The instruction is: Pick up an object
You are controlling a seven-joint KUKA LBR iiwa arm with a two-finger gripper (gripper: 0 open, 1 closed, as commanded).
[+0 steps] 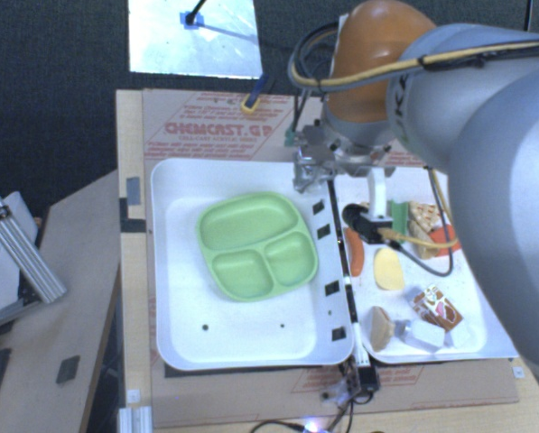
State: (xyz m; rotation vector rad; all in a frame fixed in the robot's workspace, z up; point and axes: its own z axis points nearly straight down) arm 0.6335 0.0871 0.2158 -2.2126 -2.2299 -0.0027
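Two shallow bins are seen side by side at the centre of the frame: the left white bin (174,269) and the right white bin (475,330). In the left one a single pale green plastic plate (255,244) is laid, divided into three compartments, one long and two small. The two-finger gripper (307,179) is placed over the upper end of the divider between the bins, near the plate's upper right edge; whether it is released or clenched cannot be told.

The loose objects are gathered in the right bin, right of centre. One orange carrot-shaped piece (356,253) is seen just beside the divider, one pale yellow oval piece (388,270) next to it, and one tan rounded piece (380,328) lower down. One brown-and-red printed packet (437,307) lies towards the lower right, with one whitish scrap (420,337) just below it. Further up, one green block (400,216), one tan latticed piece (423,215) and one red-orange piece (443,235) are partly covered by cables — eight objects counted in all.
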